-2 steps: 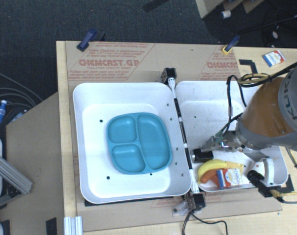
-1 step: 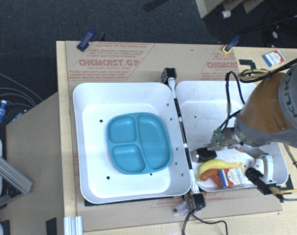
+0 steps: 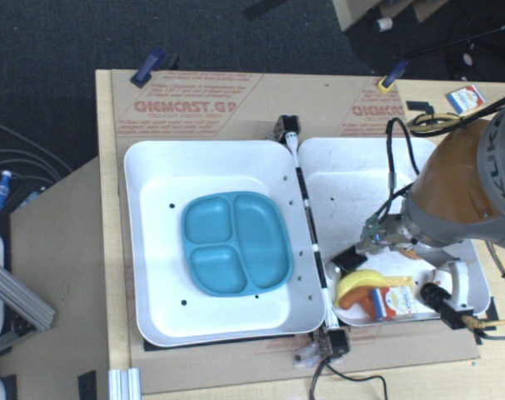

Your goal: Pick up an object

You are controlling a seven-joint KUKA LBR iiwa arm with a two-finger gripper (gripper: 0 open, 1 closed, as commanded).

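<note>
Gripper [image 3: 384, 238]: your view hides its state — can't tell.
Banana [image 3: 362, 282]: right bin [image 3: 336, 169], front — below gripper.
Tray [image 3: 235, 242]: left bin [image 3: 152, 223].

Grey arm [image 3: 473, 186] with orange band, entering from the right, wrist bent downward; gripper [image 3: 384, 238] low at the wrist's left end, finger detail indistinct

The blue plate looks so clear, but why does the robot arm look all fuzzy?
In the camera view, the blue plate in the left bin is sharp and evenly lit, with soft shadows; the arm looms close to the camera, so it looks blurred; the banana beneath it sits in shade.
</note>
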